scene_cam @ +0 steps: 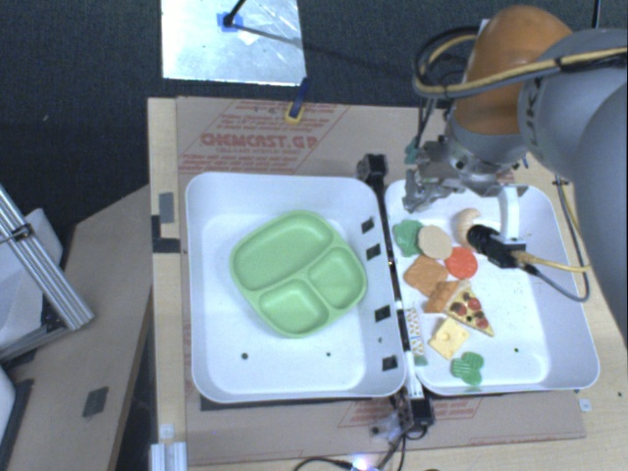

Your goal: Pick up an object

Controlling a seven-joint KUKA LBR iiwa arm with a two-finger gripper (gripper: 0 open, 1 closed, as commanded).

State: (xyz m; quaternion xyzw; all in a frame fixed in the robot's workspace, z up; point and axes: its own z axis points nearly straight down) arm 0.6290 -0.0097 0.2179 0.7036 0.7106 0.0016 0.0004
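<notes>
Arm: grey KUKA arm [579, 86] with orange band reaches over the right white bin [549, 351].
Gripper: two-finger gripper [422, 196] hangs near that bin's far left corner; open or closed, cannot tell.
Objects: toy food pieces along the right bin's left side: green leaf [407, 234], beige round [434, 240], red tomato [461, 262], pizza slice [469, 308], yellow cheese square [449, 339].
Left bin: left white bin [216, 361] carries a green divided plastic plate [297, 273] at its centre.
</notes>
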